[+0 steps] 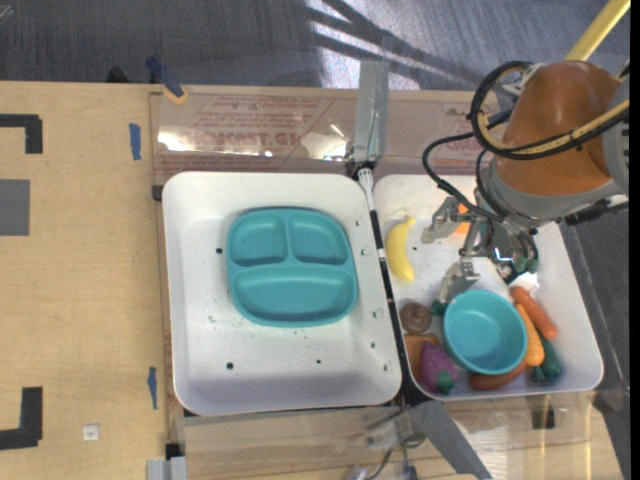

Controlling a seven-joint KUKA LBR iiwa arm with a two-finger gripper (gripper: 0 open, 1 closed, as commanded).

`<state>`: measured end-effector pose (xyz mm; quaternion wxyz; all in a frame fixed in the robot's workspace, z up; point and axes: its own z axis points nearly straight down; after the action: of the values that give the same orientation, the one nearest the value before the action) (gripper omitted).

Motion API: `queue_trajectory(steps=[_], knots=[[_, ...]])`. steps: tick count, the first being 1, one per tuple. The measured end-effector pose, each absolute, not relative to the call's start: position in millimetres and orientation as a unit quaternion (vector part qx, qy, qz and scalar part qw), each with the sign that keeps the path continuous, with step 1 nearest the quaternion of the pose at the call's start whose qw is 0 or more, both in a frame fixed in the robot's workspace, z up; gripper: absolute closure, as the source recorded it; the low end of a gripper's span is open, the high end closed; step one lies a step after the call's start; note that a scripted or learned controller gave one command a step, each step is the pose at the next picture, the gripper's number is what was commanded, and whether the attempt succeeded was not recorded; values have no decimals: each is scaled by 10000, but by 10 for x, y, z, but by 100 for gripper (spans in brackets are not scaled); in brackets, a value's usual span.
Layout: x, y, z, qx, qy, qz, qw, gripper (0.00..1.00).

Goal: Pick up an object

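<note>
Just below the claw point(468, 253), teal bowl point(484, 331)

This is a robotics lab, set up as a test bench rather than a lived-in room. A plywood benchtop point(80, 268) carries black tape corner marks point(28, 133) and blue tape tabs point(134, 140) to the left of the left white bin point(190, 348). That bin holds a teal divided plate point(291, 266); the bin beside it point(580, 338) holds toy food, a plastic banana point(400, 250) and carrots point(536, 313). Grey carpet point(200, 18) lies beyond the bench, and a cabled industrial arm point(555, 128) hangs over the toys.
</note>
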<state>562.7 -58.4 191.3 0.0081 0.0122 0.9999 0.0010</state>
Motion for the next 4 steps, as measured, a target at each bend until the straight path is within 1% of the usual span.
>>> queue_trajectory(steps=[1, 2, 3, 4], knots=[[5133, -1037, 1266, 964, 9953, 2, 8, 0], [5133, -1053, 941, 1152, 9932, -6, 143, 0], [6435, -1224, 900, 935, 9956, 2, 70, 0], [6501, -1542, 896, 1201, 9927, 0, 66, 0]])
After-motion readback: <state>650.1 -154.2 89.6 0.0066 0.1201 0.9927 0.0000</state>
